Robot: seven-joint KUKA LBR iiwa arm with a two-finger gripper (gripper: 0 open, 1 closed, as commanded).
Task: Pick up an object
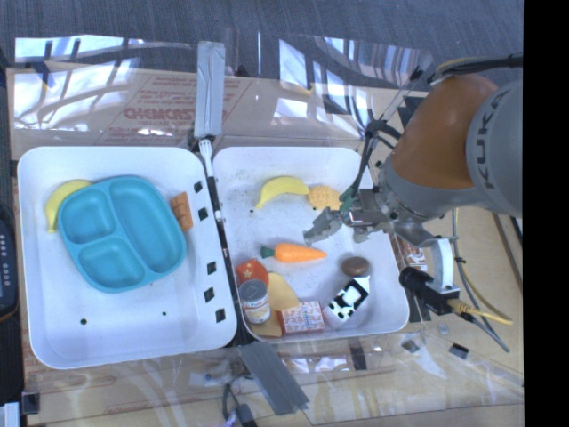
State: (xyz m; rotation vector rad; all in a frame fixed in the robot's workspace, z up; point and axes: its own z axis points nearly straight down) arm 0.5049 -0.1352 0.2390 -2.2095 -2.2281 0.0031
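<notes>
My gripper (331, 225) hangs over the right bin (240, 163), between a yellow waffle-like piece (324, 197) and an orange carrot (300, 253). Its grey fingers (320, 229) point left, just above the carrot's right end, and nothing shows between them. A yellow banana (281, 189) lies to the upper left. Near the front of the bin sit a brown round piece (356, 265), a black-and-white toy (348, 301), a small can (254, 299), a red item (251, 271), a yellow wedge (283, 290) and a small printed box (303, 317).
The left bin (53, 327) holds a blue divided plate (122, 232), a second banana (62, 196) tucked under its left edge and an orange block (182, 210). A grey divider strip (210, 87) runs between the bins. The arm's orange body (440, 136) overhangs the right bin's right rim.
</notes>
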